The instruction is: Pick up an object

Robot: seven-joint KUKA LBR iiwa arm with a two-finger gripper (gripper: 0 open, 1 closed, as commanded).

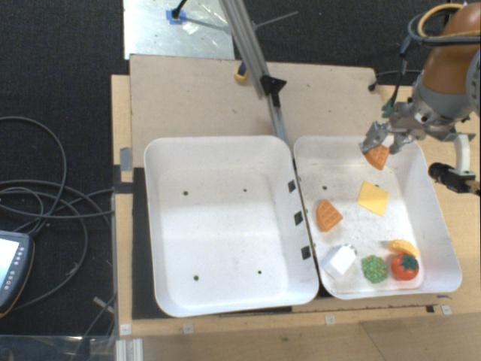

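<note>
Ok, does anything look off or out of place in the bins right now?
Nothing is spilled or damaged. The one unusual thing: an orange piece sits between the fingers of the gripper, over the far end of the right bin, apart from the other items there.

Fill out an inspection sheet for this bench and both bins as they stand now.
Surface: wooden bench bearing left white bin and right white bin.
Job's things: in the right bin, orange ridged piece, yellow square block, white block, green bumpy piece, red tomato-like toy, small yellow-orange piece.
Clutter: nothing seen.
Gripper: gripper holds orange wedge piece above the right bin.
Cables: black cables on the floor.
Surroundings: handheld screen, grey pole.
</note>
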